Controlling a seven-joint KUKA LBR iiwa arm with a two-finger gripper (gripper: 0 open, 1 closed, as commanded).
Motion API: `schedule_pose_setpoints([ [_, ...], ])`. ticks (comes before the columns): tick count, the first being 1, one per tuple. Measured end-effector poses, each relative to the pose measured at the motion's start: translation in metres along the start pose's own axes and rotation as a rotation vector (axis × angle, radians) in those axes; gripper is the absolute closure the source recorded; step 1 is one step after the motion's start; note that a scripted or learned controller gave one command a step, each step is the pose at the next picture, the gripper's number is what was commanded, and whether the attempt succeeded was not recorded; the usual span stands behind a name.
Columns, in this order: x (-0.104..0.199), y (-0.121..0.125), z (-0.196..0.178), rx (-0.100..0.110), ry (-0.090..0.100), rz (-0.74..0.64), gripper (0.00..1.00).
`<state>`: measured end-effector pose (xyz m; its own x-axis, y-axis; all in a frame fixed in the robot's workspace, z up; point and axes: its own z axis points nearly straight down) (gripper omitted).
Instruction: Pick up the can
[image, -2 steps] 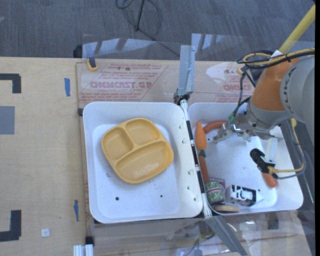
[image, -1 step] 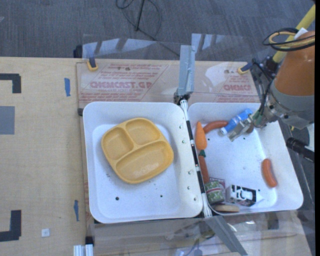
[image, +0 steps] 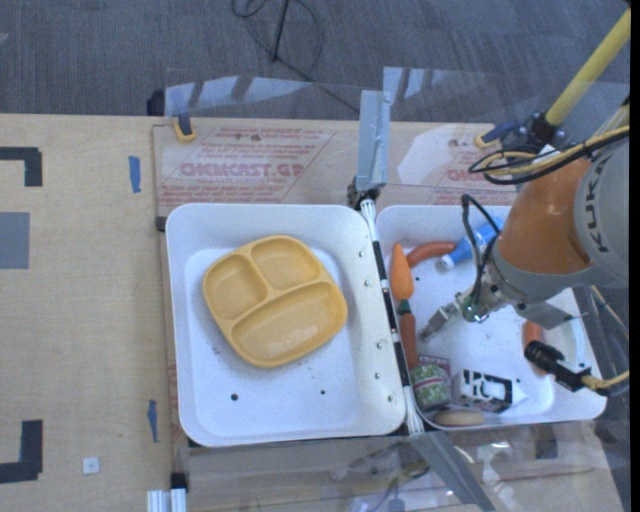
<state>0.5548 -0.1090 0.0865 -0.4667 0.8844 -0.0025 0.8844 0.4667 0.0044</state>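
Left bin (image: 190, 400): we count one item, a yellow divided plate (image: 275, 300) with three compartments, lying flat toward the bin's upper middle.

Right bin (image: 440, 220): several items. We list an orange carrot-shaped piece (image: 401, 272) against the left wall, a thinner red-brown stick (image: 408, 338) just below it along the same wall, a reddish curved piece (image: 430, 252) near the top, and a blue and white object (image: 470, 248) beside that (partly hidden by the arm, so we cannot name it). At the lower left corner stands the can (image: 431, 383), green-speckled on top, with a flat tan piece (image: 460, 418) at the bottom rim just below it. A white package with black print (image: 488, 388) lies just beside the can on its right. An orange bit (image: 533, 335) shows by the arm's lower edge.

Surface: both bins sit side by side on a light wooden bench (image: 80, 300) marked with black and blue tape; printed cardboard (image: 250, 165) lies behind the bins. Dark grey floor (image: 120, 50) runs beyond, with cables.

Pincer: the gripper (image: 470, 308) hangs over the middle of the right bin, above and to the right of the can and apart from it. We cannot tell how its tips stand; nothing is seen held.
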Motion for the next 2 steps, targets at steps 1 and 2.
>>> schedule_pose_setpoints([
  [1,-0.07,0.017,-0.096,0.0,-0.001,-0.09,0.0],
  [2,-0.132,0.054,-0.037,0.001,-0.001,-0.01,0.0],
])
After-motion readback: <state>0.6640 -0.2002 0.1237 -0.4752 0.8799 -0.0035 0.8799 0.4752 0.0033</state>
